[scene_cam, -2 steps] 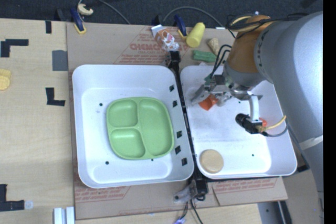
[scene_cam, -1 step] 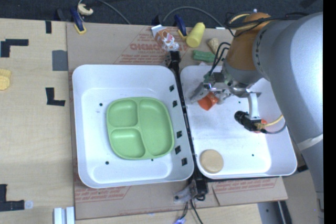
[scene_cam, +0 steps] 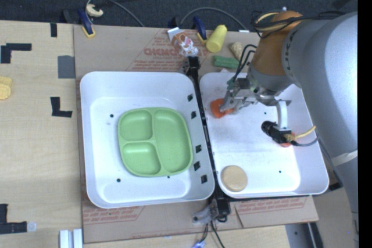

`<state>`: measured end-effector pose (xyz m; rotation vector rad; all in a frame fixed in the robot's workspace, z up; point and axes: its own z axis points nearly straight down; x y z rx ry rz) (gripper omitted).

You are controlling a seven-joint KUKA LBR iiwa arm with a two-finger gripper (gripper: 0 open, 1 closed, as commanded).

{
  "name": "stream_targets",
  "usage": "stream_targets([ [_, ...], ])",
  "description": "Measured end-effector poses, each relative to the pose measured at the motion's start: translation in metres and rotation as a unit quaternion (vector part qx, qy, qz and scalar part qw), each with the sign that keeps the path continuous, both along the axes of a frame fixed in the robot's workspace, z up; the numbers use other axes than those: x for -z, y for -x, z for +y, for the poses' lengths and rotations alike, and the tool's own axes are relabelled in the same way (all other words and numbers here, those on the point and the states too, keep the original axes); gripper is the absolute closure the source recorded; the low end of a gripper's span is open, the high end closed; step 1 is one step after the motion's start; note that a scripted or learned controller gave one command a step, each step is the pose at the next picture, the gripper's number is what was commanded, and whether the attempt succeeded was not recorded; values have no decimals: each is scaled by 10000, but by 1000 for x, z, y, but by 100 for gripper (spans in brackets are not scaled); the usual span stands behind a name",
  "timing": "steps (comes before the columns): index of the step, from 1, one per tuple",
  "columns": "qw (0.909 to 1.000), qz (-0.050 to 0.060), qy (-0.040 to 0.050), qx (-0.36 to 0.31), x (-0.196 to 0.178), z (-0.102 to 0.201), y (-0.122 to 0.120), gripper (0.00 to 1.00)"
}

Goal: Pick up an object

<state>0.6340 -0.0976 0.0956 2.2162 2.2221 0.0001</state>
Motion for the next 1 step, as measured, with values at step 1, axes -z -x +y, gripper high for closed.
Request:
stream_targets([
  [1,10000,8,-13,1,-89,40,32,100],
])
